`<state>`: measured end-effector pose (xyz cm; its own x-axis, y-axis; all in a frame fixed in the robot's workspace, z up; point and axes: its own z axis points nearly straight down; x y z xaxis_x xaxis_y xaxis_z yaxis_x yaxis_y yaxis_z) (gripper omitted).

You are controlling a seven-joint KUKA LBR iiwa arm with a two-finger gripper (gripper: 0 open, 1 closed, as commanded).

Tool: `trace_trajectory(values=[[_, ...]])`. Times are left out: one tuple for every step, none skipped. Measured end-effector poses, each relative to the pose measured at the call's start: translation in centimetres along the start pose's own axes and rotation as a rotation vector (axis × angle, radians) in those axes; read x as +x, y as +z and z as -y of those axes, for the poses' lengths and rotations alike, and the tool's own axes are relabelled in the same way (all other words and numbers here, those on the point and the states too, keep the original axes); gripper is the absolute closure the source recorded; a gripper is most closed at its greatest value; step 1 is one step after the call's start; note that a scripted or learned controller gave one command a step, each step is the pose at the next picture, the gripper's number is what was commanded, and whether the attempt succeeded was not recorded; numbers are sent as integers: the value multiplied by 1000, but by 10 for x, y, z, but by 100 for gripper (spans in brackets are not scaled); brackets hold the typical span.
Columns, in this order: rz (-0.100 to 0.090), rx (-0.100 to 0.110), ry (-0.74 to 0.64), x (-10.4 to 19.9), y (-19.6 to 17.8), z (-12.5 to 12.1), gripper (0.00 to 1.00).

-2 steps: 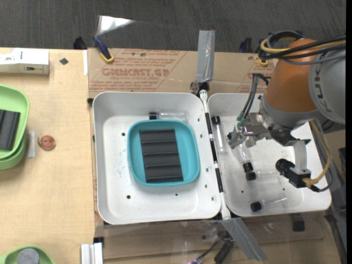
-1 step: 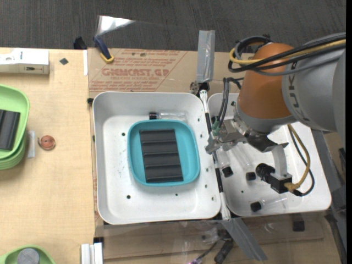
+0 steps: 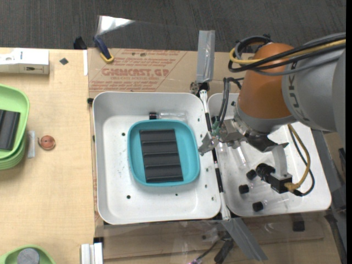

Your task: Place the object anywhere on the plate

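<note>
Plate [image 3: 190, 166], teal and carrying a dark ridged block [image 3: 160, 155], sits mid left bin [image 3: 110, 202]. Hand [image 3: 212, 142] at its three o'clock; grip indiscernible. Object unidentifiable; recommend confirming hold before crossing the rim.

The plate [image 3: 163, 153] is a teal, square dish with rounded corners and a raised rim, lying flat in the middle of the left white bin [image 3: 110, 164], turned slightly off square to the bin's walls. A dark grey ribbed slab [image 3: 160, 154], long and rectangular with four or five crosswise ridges, lies flat on it, covering most of the plate's floor and staying inside the rim. Teal shows all round the slab, widest on its left and right.
</note>
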<state>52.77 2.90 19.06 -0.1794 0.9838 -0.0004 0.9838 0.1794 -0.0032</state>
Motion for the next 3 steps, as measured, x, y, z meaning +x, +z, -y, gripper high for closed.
trace_trajectory(values=[[0,0,0,0,0,0,0],[0,0,0,0,0,0,0],[0,0,0,0,0,0,0]])
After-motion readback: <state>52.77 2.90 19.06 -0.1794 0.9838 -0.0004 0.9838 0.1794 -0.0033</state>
